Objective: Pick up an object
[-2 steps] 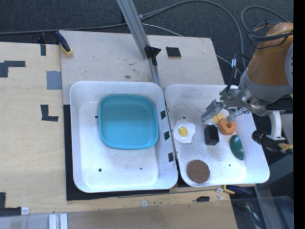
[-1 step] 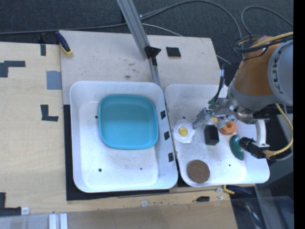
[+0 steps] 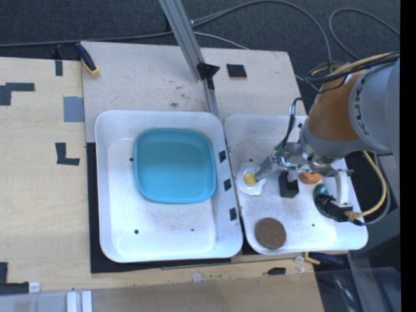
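The left bin (image 3: 110, 194) is carrying a blue plate (image 3: 174, 166), lying flat and filling most of its floor. The right bin (image 3: 260, 132), touching it along the shared rim, is holding the small things: a white-and-yellow piece that looks like a toy fried egg (image 3: 249, 180), sitting just inside the rim nearest the plate, and a brown disc (image 3: 270, 233) lying flat toward the near edge, below the egg.

The tool (image 3: 288, 182) is hanging over the right bin, just to the right of the egg, with a grey link reaching from the wrist toward the egg and a dark finger pointing down beside it. The view is too coarse here to tell whether the tool is open or closed, and nothing can be made out inside it. A small orange thing (image 3: 311, 177) is peeking out right of the tool; it may be another object or a part of the arm.

The egg seems the likeliest target: it is lying leftward of the tool, nearly round, so no axis is mattering much. The bin floor is smooth and level, but the left wall is crowding the egg, leaving little room on that side.
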Tool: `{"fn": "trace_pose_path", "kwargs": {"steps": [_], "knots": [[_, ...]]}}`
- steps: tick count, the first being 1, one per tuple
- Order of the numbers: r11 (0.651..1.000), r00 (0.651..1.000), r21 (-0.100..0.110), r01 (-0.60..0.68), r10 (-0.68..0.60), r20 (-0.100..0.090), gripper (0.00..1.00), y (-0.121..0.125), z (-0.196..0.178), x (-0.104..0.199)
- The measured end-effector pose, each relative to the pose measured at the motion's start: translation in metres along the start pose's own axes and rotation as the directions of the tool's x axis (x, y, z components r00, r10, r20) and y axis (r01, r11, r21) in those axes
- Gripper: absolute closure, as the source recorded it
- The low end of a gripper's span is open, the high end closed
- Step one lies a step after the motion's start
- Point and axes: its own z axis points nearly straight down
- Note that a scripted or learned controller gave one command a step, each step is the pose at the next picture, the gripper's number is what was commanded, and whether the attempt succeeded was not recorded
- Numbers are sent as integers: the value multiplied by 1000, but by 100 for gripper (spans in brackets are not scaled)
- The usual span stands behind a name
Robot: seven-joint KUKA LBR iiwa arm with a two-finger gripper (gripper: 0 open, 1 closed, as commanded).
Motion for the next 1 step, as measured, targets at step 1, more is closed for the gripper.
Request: {"fn": "trace_pose_path", "kwargs": {"steps": [1], "knots": [[1000, 1000, -7, 0, 0, 1, 0, 1, 28, 0]]}}
